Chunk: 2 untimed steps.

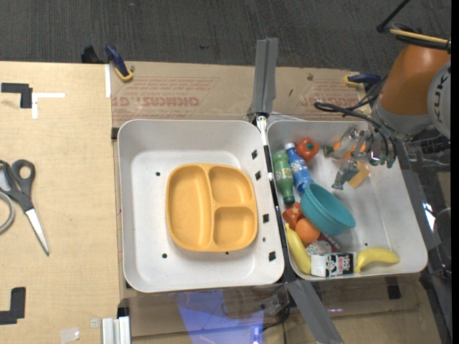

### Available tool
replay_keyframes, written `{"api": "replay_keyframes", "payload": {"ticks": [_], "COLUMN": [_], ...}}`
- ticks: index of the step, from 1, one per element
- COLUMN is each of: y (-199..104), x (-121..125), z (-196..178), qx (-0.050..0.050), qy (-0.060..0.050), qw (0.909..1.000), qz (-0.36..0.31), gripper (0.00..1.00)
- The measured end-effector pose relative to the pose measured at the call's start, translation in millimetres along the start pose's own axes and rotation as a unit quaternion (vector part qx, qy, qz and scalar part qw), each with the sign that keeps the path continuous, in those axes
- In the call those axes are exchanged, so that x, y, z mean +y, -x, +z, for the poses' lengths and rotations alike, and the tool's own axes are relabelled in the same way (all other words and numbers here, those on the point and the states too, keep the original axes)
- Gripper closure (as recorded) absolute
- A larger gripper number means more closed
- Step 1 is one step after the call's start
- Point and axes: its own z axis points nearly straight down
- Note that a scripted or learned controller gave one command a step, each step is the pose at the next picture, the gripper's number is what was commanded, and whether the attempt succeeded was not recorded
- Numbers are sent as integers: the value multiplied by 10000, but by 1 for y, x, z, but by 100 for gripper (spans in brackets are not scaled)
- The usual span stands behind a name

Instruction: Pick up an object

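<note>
I am seeing my gripper [351,169] hanging over the right bin [401,224]; I cannot tell its state, and the labels are too small to read.

The arm [419,84] entered from the right, its orange band bulging at the upper right corner, with grey housing beside it at the edge. Dark cables looped off the wrist toward the left. The end effector [349,172] hung below and left of the band, angled downward and leftward, its metallic fingers [343,175] pointing down. Whether those fingers stood apart or together could not be made out.
</note>
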Motion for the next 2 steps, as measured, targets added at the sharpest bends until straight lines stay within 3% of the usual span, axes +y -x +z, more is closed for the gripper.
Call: {"api": "replay_keyframes", "payload": {"ticks": [1,2], "y": [5,-44], "x": [-2,48], "z": [-12,1], "qx": [-158,-147], "qy": [-33,-50], "qw": [9999,9967], "qz": [6,795], "gripper": [100,100]}}
